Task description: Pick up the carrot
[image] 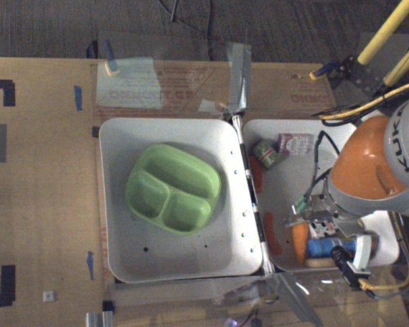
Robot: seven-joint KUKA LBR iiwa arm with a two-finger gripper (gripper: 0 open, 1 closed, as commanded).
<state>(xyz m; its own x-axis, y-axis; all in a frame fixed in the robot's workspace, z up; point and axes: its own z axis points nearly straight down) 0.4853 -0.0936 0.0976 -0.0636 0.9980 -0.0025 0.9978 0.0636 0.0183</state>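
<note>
Gripper (312,218) sits low in the right bin (286,182), under the arm's orange band (368,169). Its metal tip is right above the top end of the carrot (299,242) and looks to be touching or nearly touching it; can't tell whether anything is actually clamped, and can't tell how far the gripper is open, since the wrist hides that part.

Carrot: orange, stubby, smooth, partly covered at its upper end by the gripper. It lies near the front edge of the right bin, just left of a blue item (322,248) w/ a white part beside it. Long axis runs roughly top-to-bottom in the view, slightly tilted; which end is the thin one isn't clear.

Other stuff in right bin: a red strip (268,231) left of the carrot, a green can (266,153) and a small pinkish carton (294,144) at the back, well apart from the carrot.

Left bin (123,251) holds a green divided plate (173,188), 3 compartments, tilted diagonally.
</note>
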